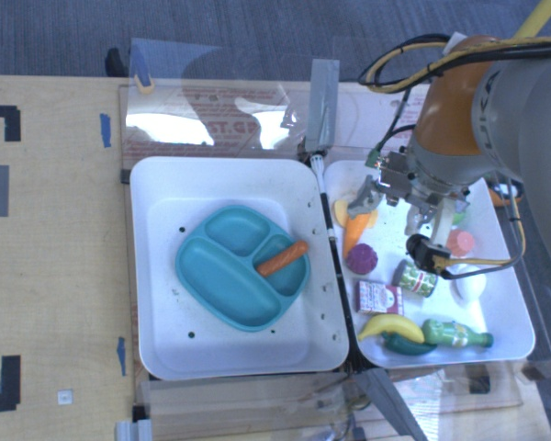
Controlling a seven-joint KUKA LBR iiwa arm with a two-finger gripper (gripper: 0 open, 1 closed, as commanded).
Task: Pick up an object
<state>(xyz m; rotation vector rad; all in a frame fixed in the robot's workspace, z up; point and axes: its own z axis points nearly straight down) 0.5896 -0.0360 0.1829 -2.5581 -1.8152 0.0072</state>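
The grey arm's tool (415,208) hangs over the right-hand bin (519,329) on the worktop, low among a scatter of toy groceries. From this slant you cannot tell whether it is open or closed, and nothing shows in its grasp. Just to the picture's left of the tool lies an orange carrot (355,229), with a purple ball (362,258) just beyond it toward the near rim. A green can (416,279) sits near the tool on the near side, and a pink piece (461,242) lies close on the other side. Farther from the tool, along the bin's near wall, lie a pink-and-white carton (376,296), a banana (390,325), a dark green vegetable (404,344) touching it, and a green bottle (455,334). Well apart from the tool, in the left-hand bin (156,320), a teal plate (225,288) carries an orange stick (282,259). You appear to be at the approach step with no object surely chosen, though the carrot or the can looks likeliest. The next move calls for settling squarely over one item, clear of its neighbours, before descending to close on it.
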